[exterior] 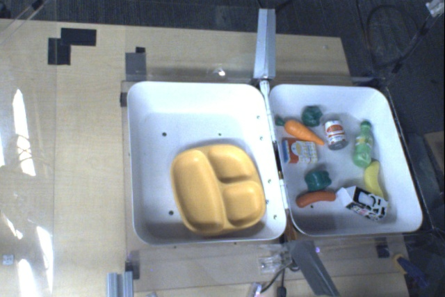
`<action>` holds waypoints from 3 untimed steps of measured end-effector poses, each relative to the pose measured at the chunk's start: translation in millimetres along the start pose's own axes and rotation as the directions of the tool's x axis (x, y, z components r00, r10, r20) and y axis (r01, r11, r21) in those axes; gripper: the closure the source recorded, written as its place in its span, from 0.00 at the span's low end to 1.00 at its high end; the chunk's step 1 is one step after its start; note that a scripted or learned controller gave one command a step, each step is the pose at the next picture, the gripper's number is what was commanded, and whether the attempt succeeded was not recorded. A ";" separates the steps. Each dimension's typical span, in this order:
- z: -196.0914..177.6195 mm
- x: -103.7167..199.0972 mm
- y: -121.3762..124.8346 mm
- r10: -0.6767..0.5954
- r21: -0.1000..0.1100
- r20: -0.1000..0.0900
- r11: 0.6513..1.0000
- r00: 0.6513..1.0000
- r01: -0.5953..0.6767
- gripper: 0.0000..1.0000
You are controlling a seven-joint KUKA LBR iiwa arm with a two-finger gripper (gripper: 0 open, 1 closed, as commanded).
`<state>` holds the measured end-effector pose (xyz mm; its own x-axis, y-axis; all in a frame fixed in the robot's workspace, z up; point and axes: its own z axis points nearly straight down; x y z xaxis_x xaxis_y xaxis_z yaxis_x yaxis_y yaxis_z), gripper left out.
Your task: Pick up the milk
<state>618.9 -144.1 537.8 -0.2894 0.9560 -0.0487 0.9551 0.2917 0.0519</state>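
Note:
The milk (366, 203) is a small white carton with black cow patches. It lies on its side near the front right corner of the right bin (386, 115). A yellow banana (374, 178) lies just behind it, and a red sausage (316, 198) lies to its left, close to the carton's top end.
The right bin also holds a carrot (304, 131), a small can (336, 134), a green bottle (362, 144), two dark green vegetables (318, 179), and an orange and blue box (299, 151). A large yellow loaf (217, 187) sits in the left bin (174, 111).

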 end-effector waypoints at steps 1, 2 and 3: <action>-11.5 0.3 2.8 -0.006 -0.005 0.005 1.000 1.000 0.006 1.00; 97.3 96.7 -24.1 -0.117 0.042 -0.052 0.992 0.992 0.120 1.00; 86.2 96.0 -21.4 -0.120 0.037 -0.049 0.992 0.992 0.122 1.00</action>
<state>576.2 -61.4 446.0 -0.4051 0.9143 -0.0055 0.9142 0.4051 0.0089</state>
